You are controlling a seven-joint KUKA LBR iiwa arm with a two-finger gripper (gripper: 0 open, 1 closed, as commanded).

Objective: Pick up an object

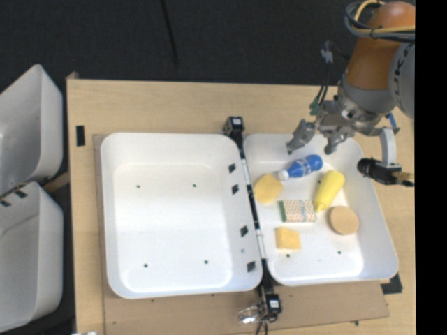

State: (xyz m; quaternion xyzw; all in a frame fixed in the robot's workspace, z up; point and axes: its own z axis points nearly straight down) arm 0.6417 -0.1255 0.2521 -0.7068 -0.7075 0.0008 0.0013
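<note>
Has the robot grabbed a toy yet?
Not yet. The gripper hangs open over the right bin, holding nothing. The blue bottle, just below it, lies in the bin with the other things. Lowering, closing and lifting are all left.

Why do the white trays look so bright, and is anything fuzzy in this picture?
In the camera view, even light from above washes the left bin and the right bin almost flat white, with soft, faint shadows at their walls; the whole camera view is slightly soft, so the patterned packet is too blurry to read, and the gripper looks a bit smeared; the blue bottle stays easy to pick out.
</note>
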